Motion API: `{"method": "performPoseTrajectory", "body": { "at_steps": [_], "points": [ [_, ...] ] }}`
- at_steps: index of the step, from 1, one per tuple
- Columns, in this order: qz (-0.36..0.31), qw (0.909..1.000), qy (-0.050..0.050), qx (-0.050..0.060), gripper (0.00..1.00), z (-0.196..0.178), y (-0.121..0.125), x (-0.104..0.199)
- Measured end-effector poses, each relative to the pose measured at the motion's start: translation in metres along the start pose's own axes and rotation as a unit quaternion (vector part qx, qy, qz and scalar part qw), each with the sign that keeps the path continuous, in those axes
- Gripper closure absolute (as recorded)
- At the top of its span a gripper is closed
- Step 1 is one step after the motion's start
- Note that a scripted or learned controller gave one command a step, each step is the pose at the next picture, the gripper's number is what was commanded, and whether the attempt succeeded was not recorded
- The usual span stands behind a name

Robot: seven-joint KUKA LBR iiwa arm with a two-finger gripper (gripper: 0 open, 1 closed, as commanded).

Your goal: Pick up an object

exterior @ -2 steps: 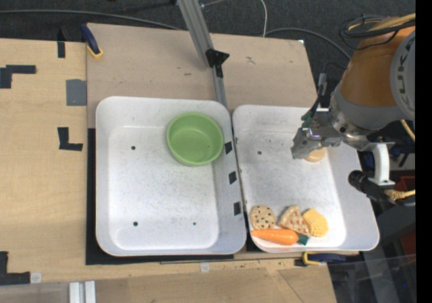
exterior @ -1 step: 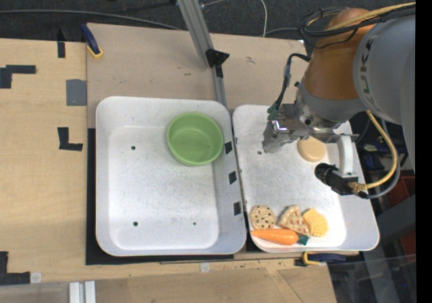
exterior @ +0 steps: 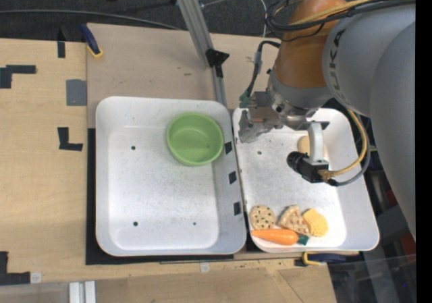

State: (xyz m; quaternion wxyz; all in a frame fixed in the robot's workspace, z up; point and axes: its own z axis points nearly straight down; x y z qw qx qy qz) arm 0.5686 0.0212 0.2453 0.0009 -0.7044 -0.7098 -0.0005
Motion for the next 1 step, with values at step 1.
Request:
{"method": "performPoseTrajectory", "body": {
  "at_steps": [1],
  "points": [
    [0.001, 1.0, -0.001, 0.001, 1.0, 0.0113, 0.0098, 0.0529]
  ]
}}
